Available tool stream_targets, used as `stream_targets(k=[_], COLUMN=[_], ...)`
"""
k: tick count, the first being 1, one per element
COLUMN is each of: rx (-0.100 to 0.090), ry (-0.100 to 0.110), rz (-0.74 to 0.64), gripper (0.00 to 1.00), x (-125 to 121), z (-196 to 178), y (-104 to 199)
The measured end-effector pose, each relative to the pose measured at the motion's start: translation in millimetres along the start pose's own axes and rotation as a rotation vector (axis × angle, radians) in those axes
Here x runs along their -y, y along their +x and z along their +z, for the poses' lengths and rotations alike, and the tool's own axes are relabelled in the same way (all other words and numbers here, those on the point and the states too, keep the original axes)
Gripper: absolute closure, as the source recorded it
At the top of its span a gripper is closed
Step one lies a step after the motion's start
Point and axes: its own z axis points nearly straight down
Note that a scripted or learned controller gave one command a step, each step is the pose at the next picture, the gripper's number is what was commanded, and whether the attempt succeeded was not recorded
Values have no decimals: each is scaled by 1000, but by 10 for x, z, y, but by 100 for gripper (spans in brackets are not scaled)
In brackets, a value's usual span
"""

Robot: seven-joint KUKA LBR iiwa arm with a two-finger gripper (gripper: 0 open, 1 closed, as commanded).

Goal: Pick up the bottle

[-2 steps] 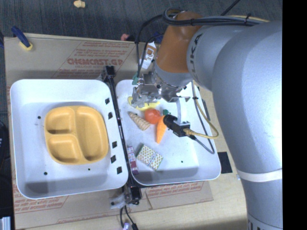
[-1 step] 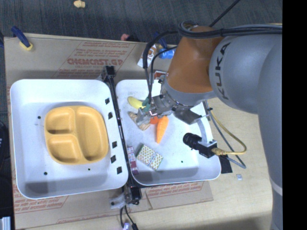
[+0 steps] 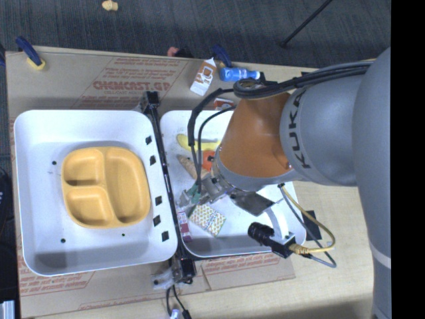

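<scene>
One arm (image 3: 265, 138) hangs over the right bin (image 3: 226, 244); its gripper (image 3: 202, 193) sits mid-frame. Grip state and bottle position: cannot tell.

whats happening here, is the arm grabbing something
A grey KUKA arm reaches in from the right and hangs low over the right bin, where small items lie in a jumble, among them a patterned packet and something yellow. Its gripper is down among them, but whether it has hold of anything is hidden. The left bin holds a yellow divided tray.
</scene>
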Motion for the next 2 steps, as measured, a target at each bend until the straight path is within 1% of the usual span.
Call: stream_targets(k=[1,2], rx=[2,0], ry=[-4,1], rz=[163,186], gripper=[100,100], x=[172,93], z=[-1106,4], y=[-440,-226])
